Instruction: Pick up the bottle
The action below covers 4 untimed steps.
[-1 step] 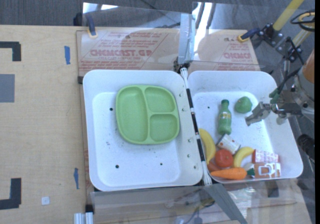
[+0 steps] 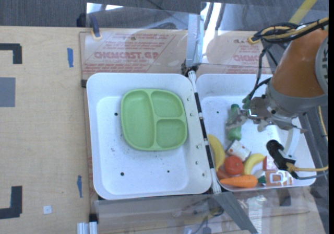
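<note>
The bottle (image 2: 234, 132) is small and green, lying in the right bin (image 2: 219, 91) near its middle left; a green cap-like part shows just above it. My gripper (image 2: 244, 116) hangs under the grey wrist and orange band, directly over the bottle's upper end. Its metal parts overlap the bottle, so whether they touch is unclear.
Below the bottle lie a banana (image 2: 216, 149), a white and red box (image 2: 239, 149), a tomato (image 2: 234, 165), a carrot (image 2: 241, 181), a second banana (image 2: 254, 161) and a carton (image 2: 276, 177). The left bin (image 2: 104, 123) holds a green divided plate (image 2: 154, 119).
</note>
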Each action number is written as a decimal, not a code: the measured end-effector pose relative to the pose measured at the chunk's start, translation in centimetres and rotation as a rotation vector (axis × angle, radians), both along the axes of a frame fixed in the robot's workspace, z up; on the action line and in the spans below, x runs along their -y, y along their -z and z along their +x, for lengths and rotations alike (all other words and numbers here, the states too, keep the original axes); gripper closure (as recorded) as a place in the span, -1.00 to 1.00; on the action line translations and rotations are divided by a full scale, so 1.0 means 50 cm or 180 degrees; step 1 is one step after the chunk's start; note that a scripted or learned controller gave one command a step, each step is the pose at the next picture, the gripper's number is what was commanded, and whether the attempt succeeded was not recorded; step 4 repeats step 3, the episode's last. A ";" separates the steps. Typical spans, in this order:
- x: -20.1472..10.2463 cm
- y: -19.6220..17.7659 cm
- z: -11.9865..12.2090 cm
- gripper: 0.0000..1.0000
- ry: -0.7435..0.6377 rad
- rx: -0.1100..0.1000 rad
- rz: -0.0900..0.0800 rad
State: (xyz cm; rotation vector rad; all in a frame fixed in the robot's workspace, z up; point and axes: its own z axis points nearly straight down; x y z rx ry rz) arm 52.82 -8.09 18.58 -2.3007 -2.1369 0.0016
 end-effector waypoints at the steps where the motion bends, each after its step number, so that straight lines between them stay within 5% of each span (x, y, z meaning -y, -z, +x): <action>1: 0.021 0.193 0.094 -1.00 0.0210 0.0042 -0.0002; 2: 0.026 0.172 0.095 1.00 0.0221 0.0050 -0.0017; 3: -0.126 0.003 0.142 1.00 0.0635 0.0004 -0.0002; 4: -0.126 0.003 0.142 1.00 0.0635 0.0004 -0.0002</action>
